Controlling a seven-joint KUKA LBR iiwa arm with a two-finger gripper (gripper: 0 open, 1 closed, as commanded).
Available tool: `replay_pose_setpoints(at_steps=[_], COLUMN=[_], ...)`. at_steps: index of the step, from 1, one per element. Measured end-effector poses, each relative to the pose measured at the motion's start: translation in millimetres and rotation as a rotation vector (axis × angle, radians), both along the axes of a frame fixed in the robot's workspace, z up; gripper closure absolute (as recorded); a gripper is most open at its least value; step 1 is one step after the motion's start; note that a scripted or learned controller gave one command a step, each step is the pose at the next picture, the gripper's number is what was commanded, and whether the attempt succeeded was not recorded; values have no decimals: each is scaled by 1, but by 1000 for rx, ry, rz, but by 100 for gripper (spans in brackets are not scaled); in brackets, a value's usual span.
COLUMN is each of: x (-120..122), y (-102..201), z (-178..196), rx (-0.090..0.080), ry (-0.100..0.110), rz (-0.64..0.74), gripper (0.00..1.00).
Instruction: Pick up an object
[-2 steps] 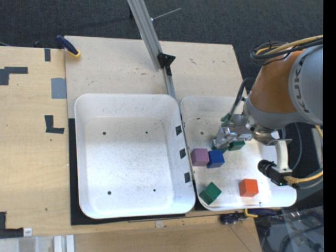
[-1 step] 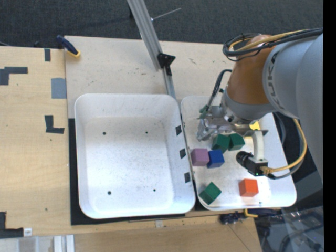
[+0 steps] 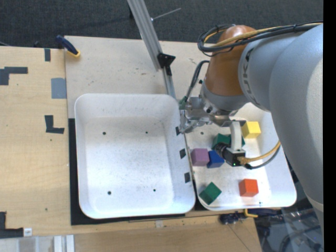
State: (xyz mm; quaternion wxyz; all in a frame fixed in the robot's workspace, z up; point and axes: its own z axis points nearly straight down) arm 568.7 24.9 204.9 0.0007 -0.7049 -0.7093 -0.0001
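Several small blocks lie in the right bin (image 3: 278, 196): a yellow one (image 3: 252, 128), a dark green one (image 3: 221, 139) partly behind the wrist hardware, a purple one (image 3: 199, 156) touching a blue one (image 3: 215, 159), another green one (image 3: 211, 192) and an orange one (image 3: 249, 187). My gripper (image 3: 187, 121) hangs over the right bin's upper left part, close to the wall shared with the left bin. It is above and left of the purple block. Nothing is visibly held.
The left bin (image 3: 89, 114) sits beside the right one. A metal pole (image 3: 149, 30) slants down to the bins' shared back corner. The bulky grey arm (image 3: 294, 88) covers the right bin's far side. A blue-and-yellow tool (image 3: 68, 45) lies on the bench at the back left.
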Motion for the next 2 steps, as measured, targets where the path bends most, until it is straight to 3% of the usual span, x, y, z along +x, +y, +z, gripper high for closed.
replay_pose_setpoints(at_steps=[2], x=[70], y=[74], z=[9], rx=[0], ry=[-3], rz=[-1], gripper=[100])
